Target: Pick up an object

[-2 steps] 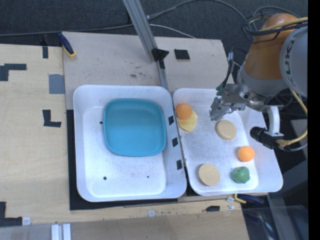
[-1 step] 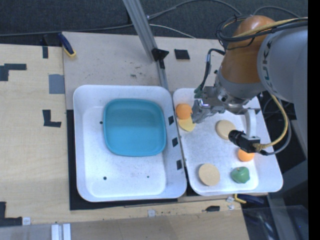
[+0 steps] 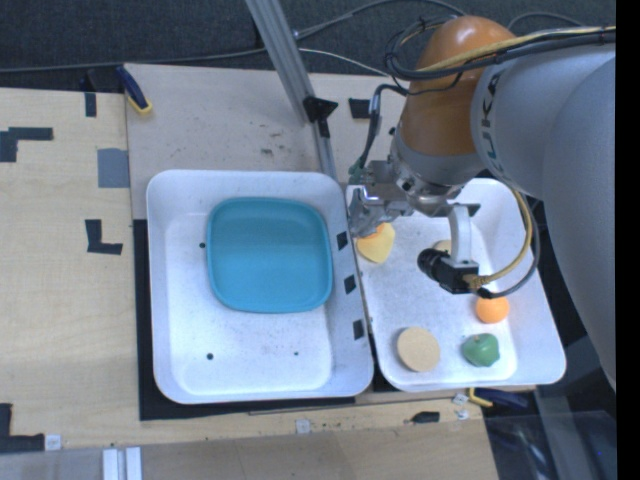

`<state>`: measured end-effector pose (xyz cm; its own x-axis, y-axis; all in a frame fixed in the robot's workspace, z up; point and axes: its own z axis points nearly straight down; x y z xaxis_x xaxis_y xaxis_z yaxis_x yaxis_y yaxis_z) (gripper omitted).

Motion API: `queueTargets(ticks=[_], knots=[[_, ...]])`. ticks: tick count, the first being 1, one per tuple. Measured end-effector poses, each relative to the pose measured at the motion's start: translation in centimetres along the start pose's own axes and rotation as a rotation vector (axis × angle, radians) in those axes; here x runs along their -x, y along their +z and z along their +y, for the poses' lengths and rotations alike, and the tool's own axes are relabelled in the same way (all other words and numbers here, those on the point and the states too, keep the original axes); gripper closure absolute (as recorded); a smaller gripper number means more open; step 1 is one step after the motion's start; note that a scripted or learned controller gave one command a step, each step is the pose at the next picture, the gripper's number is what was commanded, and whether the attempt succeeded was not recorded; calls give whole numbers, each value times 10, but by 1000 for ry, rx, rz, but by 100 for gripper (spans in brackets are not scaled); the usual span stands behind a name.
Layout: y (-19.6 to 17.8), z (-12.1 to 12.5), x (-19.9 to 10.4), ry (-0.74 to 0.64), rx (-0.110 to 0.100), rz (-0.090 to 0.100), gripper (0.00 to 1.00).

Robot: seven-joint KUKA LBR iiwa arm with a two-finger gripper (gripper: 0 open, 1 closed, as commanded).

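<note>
The grey arm with its orange band is leaning in over the right-hand shallow white bin point(image 3: 530, 368), and the two-finger gripper point(image 3: 372, 213) is down at that bin's upper left corner. Right under it sits a pale yellow, rounded wedge-shaped piece point(image 3: 376, 245), close against the bin's left wall. Its long axis runs on a slant, from lower left up toward the gripper, where its upper end is tucked out of sight. Smooth, matte surface, no markings to make out.

Whether the fingers are open, closed or gripping that piece cannot be told from this angle.

Lower in the same bin lie a tan round disc point(image 3: 418, 349), a green lumpy object point(image 3: 482, 350) and a small orange ball point(image 3: 492, 310). The left white bin point(image 3: 170, 298) holds a square teal plastic plate point(image 3: 270, 254).
</note>
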<state>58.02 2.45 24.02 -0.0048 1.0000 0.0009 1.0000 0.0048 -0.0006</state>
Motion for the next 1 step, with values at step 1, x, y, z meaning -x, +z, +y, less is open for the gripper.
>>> queueTargets(ticks=[1], knots=[[14,5,-51,1,-1,0,100]])
